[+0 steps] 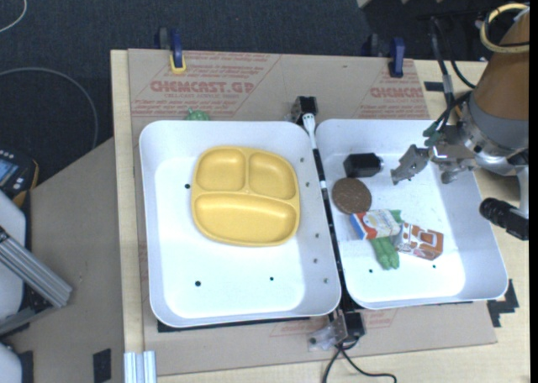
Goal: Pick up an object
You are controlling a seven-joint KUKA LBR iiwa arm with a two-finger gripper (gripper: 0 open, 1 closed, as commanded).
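The gripper [429, 165] hangs over the upper right part of the right bin [479, 285], its two grey fingers spread apart with nothing between them. Just to its left sits a small black block [363, 164], roughly level with the fingertips and close to the bin's upper wall. Below that, the brown round disc [351, 195] lies flat near the divider [324, 196] between the bins. Further down toward the middle, a cluster: a red-and-white packet [376, 223], a green piece [386, 252], an orange-and-white wrapper [421, 241], all touching or overlapping. Nearest target looks like the black block, a short slide left. White floor lies bare beneath the gripper, though the wall above the block crowds it.
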